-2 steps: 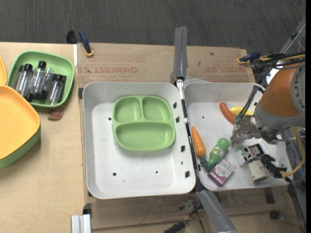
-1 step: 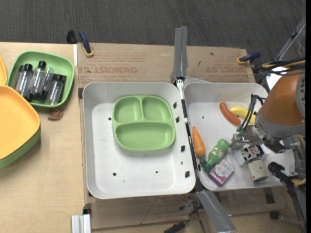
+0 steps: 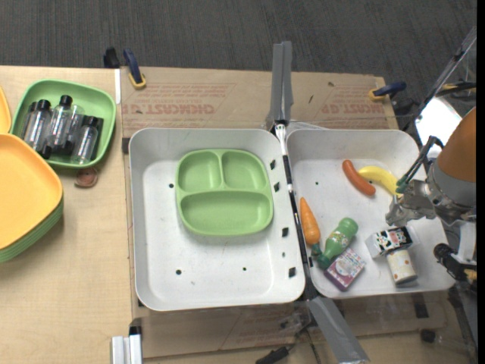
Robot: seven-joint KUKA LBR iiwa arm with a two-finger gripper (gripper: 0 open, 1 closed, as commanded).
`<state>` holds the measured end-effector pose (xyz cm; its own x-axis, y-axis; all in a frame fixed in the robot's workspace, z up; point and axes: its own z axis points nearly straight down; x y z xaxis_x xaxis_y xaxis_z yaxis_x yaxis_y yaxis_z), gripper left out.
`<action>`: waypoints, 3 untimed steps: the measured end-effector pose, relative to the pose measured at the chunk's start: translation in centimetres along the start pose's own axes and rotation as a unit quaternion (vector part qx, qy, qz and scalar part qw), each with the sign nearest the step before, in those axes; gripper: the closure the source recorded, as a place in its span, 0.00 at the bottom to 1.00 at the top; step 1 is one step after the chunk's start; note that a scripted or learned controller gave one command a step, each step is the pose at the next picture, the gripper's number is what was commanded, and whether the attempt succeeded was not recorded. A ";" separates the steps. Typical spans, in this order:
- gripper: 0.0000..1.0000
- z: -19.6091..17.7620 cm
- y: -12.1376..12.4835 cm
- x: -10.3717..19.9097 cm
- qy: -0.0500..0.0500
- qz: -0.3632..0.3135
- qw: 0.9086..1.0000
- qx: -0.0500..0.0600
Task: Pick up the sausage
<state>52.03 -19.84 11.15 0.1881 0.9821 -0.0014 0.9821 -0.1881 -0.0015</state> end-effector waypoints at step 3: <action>1.00 2.0 -0.8 -0.5 0.000 0.006 1.000 -0.001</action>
<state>51.13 -20.21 9.13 0.2007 0.9797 -0.0012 0.9797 -0.2007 -0.0005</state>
